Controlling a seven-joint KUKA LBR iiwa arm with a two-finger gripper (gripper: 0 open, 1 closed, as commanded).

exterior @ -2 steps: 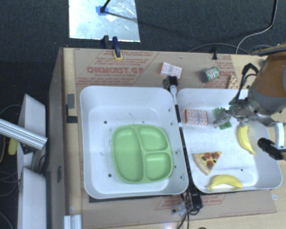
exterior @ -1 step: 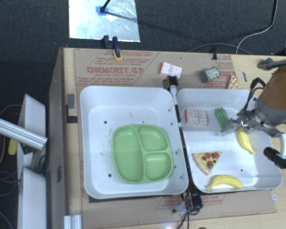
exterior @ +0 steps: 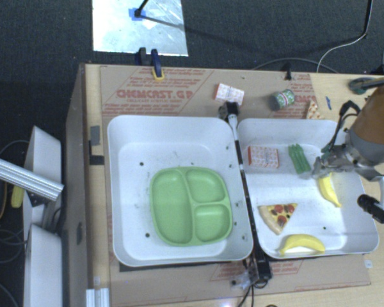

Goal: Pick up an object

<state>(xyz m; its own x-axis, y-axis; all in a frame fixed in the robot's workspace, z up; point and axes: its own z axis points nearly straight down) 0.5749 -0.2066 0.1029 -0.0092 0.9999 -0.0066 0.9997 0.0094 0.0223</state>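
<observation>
Presently, the two-finger gripper [exterior: 324, 165] sits low in the shallow white right bin [exterior: 353, 243], directly above a small yellow toy banana [exterior: 329, 190]; its grasp cannot be determined. A pizza slice toy [exterior: 279, 214] lies left of that banana.

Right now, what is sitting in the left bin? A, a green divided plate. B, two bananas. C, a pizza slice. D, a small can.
A: the green divided plate lies in the left bin, while the pizza slice and both bananas lie in the right bin, and the small can stands on the bench outside the bins.
</observation>
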